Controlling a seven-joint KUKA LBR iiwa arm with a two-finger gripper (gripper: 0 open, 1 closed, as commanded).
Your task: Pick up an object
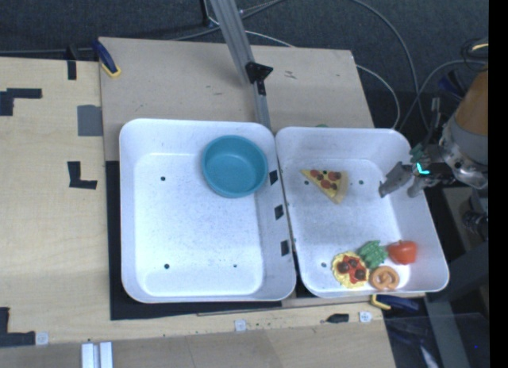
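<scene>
A toy pizza slice (pixel 325 182) lies in the upper middle of the right bin (pixel 361 279). At that bin's front right corner sit a small round pizza (pixel 350 270), a green leafy piece (pixel 371 252), a red tomato-like piece (pixel 403 251) and an orange ring-shaped piece (pixel 385 278). A blue bowl (pixel 233 165) stands at the back of the left bin (pixel 143 200). My gripper (pixel 405 180) hangs over the right bin's right rim, well right of the pizza slice, its two dark fingers spread apart with nothing between them.
A grey metal pole (pixel 238 33) slants down from the top to the seam between the bins. Cables loop over the dark floor at the upper right. A blue-and-yellow clamp (pixel 107 61) sits at the bench's back left corner.
</scene>
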